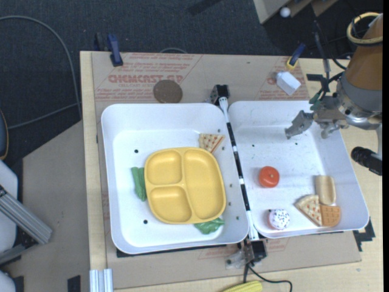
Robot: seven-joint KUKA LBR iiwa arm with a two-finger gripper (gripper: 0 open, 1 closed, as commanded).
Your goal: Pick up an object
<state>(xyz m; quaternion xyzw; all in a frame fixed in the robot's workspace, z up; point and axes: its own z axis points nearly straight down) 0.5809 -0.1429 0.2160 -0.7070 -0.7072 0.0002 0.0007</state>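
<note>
Bench (182, 72): cardboard-topped, bearing two white bins side by side.

Left bin (115, 163): holds a yellow tray (184, 184) with three compartments. A green leaf (139, 183) is tucked under the tray's left edge, mostly hidden; a second green piece (209, 226) pokes out under its lower right corner, its shape hard to make out. A waffle wedge (211, 142) lies just beyond the tray's upper right corner, against the bin's right wall.

Right bin (255, 111): holds five small things.
- Tomato (268, 176): red, round, near the bin's middle, standing apart from the others.
- White ball (279, 219): speckled, near the lower left corner; what it is cannot be told.
- Bread roll (326, 189): tan, oblong, toward the right wall.
- Waffle slice (309, 209): triangular, just below the roll.
- Orange waffle (330, 215): touching the slice's right side.

Gripper (311, 126): over the upper right part of the right bin, on the grey wrist below the orange band (368, 72). The arm is cut off at the right edge. Two grey fingers stand apart, one toward the left (298, 126) and one nearer the wrist, with nothing between them. Whether the tips touch the bin floor cannot be told.

Relation: the tomato lies below and to the left of the gripper, well apart from it. The roll and both waffles lie below the gripper, near the right wall, also apart from it.

Other: a brown disc (167, 92) and a blue clamp (114, 49) on the bench above the left bin; a white block (288, 82) above the right bin.
</note>
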